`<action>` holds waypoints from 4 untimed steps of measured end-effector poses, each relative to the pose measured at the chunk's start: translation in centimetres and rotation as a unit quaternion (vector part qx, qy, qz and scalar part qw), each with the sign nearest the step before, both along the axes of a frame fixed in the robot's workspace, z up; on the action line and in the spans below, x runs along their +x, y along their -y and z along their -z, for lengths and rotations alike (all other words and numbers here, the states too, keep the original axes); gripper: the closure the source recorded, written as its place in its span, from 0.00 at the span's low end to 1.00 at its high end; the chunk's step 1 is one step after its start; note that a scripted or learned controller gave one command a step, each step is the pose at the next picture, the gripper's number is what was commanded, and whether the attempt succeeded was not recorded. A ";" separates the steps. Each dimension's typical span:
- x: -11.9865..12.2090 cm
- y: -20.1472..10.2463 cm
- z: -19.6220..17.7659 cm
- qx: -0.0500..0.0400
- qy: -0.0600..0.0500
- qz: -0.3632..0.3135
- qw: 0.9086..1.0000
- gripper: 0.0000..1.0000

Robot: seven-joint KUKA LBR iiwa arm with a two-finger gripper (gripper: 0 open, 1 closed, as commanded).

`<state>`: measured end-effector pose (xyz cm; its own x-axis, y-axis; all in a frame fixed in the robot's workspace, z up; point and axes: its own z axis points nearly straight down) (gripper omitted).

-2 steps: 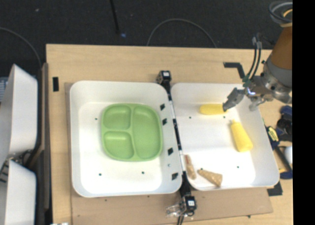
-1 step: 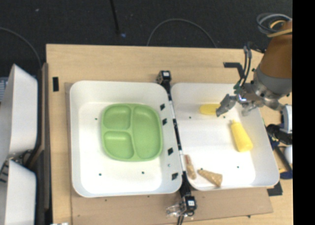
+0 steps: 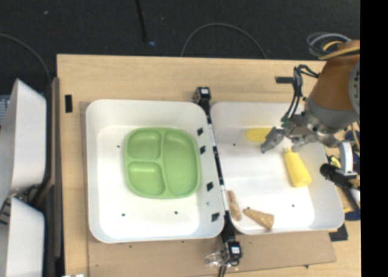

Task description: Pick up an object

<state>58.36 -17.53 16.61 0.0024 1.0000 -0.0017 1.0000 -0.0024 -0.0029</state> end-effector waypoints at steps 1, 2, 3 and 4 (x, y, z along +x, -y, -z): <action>-0.9 -0.5 4.9 0.001 0.000 0.000 1.000 0.00; -0.6 -0.4 3.5 0.000 0.004 0.002 1.000 1.00; -0.3 -0.3 -0.9 0.000 0.004 -0.002 1.000 1.00; -0.1 -0.2 -6.3 0.000 0.005 -0.002 1.000 1.00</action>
<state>58.23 -17.36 22.88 -0.0026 1.0000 -0.0023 1.0000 0.0026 0.0067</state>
